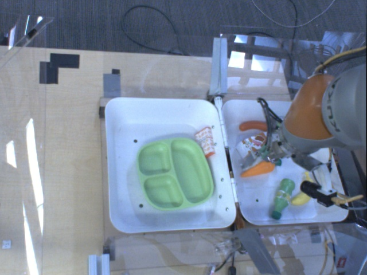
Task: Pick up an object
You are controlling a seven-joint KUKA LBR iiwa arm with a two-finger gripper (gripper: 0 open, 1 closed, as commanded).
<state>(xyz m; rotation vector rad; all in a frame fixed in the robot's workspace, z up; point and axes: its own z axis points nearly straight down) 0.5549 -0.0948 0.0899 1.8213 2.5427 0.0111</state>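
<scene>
The right bin (250, 209) holds an orange carrot (258, 169), a red-orange sausage (253, 125), a white printed pouch (251, 144), a green bottle (281, 198) and a yellow banana (302, 197). My gripper (269, 152) reaches down into this bin from the right. It sits just above the carrot's right end, at the pouch's lower right edge. The grey arm and its orange band (307, 116) hide the bin's right half. Nothing is visibly lifted off the bin floor.
The left bin (117, 153) carries a green divided plate (174, 173) and a small red-and-white packet (206, 141) near its right wall. A metal divider (225, 148) separates the two bins. Cables lie on the dark floor behind the bench.
</scene>
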